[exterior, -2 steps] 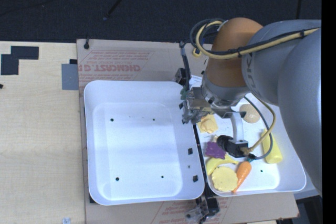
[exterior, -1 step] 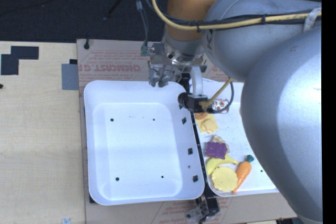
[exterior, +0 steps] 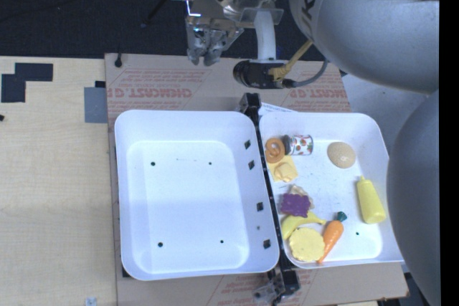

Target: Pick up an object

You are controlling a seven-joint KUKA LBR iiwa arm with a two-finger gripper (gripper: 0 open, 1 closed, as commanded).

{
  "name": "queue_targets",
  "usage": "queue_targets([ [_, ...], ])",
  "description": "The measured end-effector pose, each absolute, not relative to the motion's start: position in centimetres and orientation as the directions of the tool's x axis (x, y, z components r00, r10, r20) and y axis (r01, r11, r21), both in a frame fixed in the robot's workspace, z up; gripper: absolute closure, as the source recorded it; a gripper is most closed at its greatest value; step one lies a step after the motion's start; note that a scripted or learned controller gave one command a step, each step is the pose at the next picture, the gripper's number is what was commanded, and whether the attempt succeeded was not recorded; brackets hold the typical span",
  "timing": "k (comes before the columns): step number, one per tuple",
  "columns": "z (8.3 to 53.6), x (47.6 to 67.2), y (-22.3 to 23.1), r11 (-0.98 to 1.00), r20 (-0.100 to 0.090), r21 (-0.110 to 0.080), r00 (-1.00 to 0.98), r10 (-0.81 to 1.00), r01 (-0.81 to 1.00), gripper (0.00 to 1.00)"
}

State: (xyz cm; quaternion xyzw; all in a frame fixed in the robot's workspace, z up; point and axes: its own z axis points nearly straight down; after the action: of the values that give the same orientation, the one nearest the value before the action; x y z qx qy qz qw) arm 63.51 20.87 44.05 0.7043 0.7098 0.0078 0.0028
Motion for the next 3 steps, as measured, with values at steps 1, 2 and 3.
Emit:
queue_targets([
  [1,54.6,58.4,24.6,0.008,0.006,0.007,-0.008,1.000,1.000,1.00],
  [2,43.2,47.9,24.4,0.005,-0.006,-0.017,-0.005,1.000,1.000,1.00],
  [3,53.7,48.7,24.3,0.004,0.003,0.006,-0.004,1.000,1.000,1.00],
])
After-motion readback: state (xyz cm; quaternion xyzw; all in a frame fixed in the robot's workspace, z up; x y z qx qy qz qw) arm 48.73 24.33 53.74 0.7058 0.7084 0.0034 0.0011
